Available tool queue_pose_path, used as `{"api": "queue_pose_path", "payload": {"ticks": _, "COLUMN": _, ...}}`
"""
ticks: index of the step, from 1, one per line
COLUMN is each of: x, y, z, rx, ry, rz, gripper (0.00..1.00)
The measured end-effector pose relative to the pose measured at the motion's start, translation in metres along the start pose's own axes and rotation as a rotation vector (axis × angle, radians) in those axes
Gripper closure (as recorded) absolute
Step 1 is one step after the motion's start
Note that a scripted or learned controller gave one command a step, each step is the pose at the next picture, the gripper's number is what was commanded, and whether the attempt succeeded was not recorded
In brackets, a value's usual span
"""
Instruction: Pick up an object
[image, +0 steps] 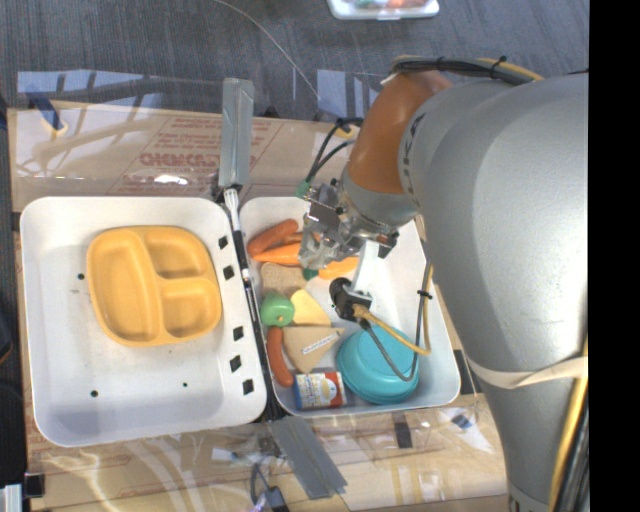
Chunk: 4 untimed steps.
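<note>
In the camera view, the pick is not yet done, as far as I can judge: no object is seen lifted above the bins. The gripper (322, 248) hangs low in the right bin (400, 285), up and to the left of the teal bowl (375, 365). Whether the claw is open or closed, I cannot tell (the wrist hides it from above). The grasp and the lifting are both left to do.

The likely object is the pair of orange carrots (272, 240), which lie farther up-left from the bowl, just beside the gripper. All the other things of this bin lie left of the bowl. Touching the bowl there is a slice of bread (312, 345), and above the slice a yellow cheese wedge (312, 310) and a green fruit (277, 310). A red sausage (280, 358) is left of the slice, and a small can (318, 390) is at the bowl's lower left.

The left bin (60, 380), well apart from the bowl, holds one yellow divided plate (155, 283).
</note>
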<state>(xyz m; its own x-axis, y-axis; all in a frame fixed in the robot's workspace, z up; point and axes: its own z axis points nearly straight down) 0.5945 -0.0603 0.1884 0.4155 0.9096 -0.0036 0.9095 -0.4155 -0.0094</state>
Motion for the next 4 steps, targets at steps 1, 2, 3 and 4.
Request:
{"api": "queue_pose_path", "payload": {"ticks": 1, "x": 0.001, "y": -0.056, "z": -0.078, "rx": -0.008, "ry": 0.006, "rz": 0.358, "gripper": 1.0}}
{"api": "queue_pose_path", "payload": {"ticks": 2, "x": -0.103, "y": -0.03, "z": -0.122, "rx": -0.009, "ry": 0.004, "rz": 0.231, "gripper": 1.0}}
{"api": "queue_pose_path", "payload": {"ticks": 3, "x": -0.156, "y": -0.015, "z": -0.154, "rx": -0.009, "ry": 0.003, "rz": 0.0, "gripper": 1.0}}
{"api": "queue_pose_path", "payload": {"ticks": 4, "x": -0.157, "y": -0.013, "z": -0.2, "rx": -0.011, "ry": 0.002, "rz": -0.219, "gripper": 1.0}}
